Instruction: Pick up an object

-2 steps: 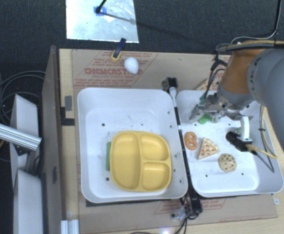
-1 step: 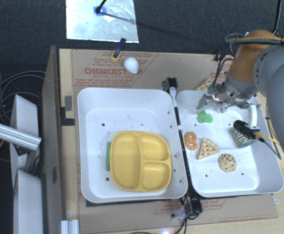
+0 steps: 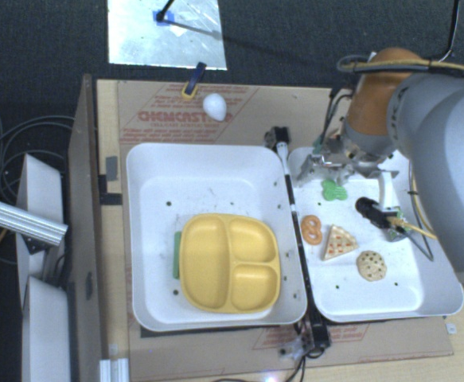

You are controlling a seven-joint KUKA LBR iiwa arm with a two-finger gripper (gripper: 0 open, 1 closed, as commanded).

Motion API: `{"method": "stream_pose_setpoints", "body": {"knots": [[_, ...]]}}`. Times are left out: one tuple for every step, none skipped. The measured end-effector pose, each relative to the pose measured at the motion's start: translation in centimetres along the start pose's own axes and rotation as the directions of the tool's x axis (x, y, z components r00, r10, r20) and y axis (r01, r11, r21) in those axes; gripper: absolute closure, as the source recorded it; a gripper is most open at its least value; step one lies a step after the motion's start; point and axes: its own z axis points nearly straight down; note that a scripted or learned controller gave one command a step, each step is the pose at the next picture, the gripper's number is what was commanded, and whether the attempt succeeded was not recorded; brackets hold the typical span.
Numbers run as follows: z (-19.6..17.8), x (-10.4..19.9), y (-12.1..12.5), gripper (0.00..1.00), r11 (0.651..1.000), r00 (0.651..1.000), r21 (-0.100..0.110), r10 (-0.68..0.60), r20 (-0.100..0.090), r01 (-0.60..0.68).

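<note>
the end effector (image 3: 333,168) hung low over the far-left corner of the right bin (image 3: 434,297), reaching in from the right beneath the orange band (image 3: 368,106) of the arm. a small green object (image 3: 334,189) lay on the bin floor directly under and just nearer the camera than the end effector, close enough that contact could not be confirmed or excluded. whether the end effector was open or closed could not be told from the metal parts visible at the wrist, and nothing was seen held in it. the green object appeared to lie with its long axis roughly across the bin, left to right. judged from this layout, the green object was the nearest candidate, and the coming move depended on a short descent slightly toward the camera. the pretzel (image 3: 311,229), pizza slice (image 3: 339,243) and cookie (image 3: 371,266) lay farther toward the near edge, apart from one another. the yellow tray (image 3: 228,262) sat in the left bin (image 3: 148,213).
</note>
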Motion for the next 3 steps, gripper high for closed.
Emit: {"method": "stream_pose_setpoints", "body": {"knots": [[0.0,-3.3,-3.1,0.00,1.000,1.000,0.002,0.008,0.002,-0.008],[-1.2,-6.9,-1.9,0.00,1.000,1.000,-0.003,0.007,0.002,-0.007],[0.0,-1.9,0.1,0.00,1.000,1.000,-0.003,-0.001,0.000,0.001]]}}
